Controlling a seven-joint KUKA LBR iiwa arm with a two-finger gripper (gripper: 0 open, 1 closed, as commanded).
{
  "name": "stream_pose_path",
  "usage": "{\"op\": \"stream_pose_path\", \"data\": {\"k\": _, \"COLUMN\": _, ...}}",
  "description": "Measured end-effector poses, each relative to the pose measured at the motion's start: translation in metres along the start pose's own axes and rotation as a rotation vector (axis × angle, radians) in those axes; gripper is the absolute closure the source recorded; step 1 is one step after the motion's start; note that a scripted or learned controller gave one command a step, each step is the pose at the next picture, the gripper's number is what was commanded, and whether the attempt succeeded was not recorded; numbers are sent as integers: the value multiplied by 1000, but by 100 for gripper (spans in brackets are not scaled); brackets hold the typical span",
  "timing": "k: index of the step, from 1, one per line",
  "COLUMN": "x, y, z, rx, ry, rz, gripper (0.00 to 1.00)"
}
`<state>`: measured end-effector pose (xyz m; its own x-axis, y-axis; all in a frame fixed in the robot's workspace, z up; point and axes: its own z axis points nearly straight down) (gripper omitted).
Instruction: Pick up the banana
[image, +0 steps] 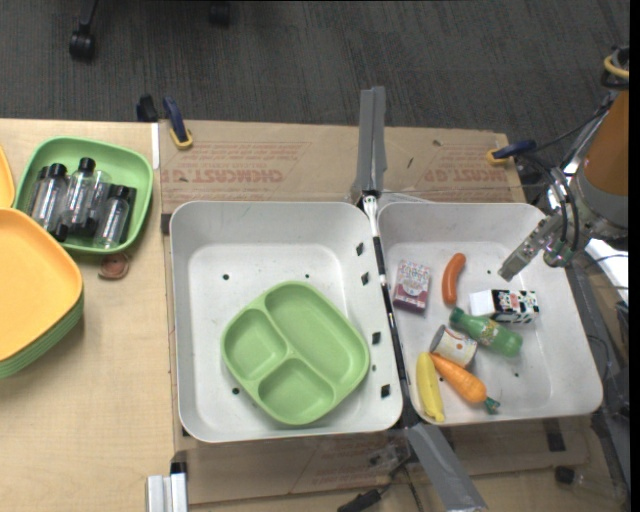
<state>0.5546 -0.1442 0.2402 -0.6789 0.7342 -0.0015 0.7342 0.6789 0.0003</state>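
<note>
Right bin (560, 400) front-left: banana (428, 388) touching carrot (463, 381), can (455, 346) just behind, jaws (522, 258) well apart, state unclear.

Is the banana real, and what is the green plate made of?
The banana looks like a plastic toy: smooth, evenly yellow skin with no brown spots, though I can't be sure. The green plate seems to be matte moulded plastic, with three rounded compartments and soft edges.
</note>
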Motion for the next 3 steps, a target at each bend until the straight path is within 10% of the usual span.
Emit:
{"op": "stream_pose_path", "data": {"k": 1, "x": 27, "y": -77, "z": -116, "rx": -1, "ry": -2, "rz": -202, "gripper": 100}}
{"op": "stream_pose_path", "data": {"k": 2, "x": -6, "y": -109, "z": -34, "rx": -1, "ry": 1, "rz": -569, "gripper": 100}}
{"op": "stream_pose_path", "data": {"k": 3, "x": 20, "y": -43, "z": -31, "rx": -2, "ry": -1, "rz": -902, "gripper": 100}}
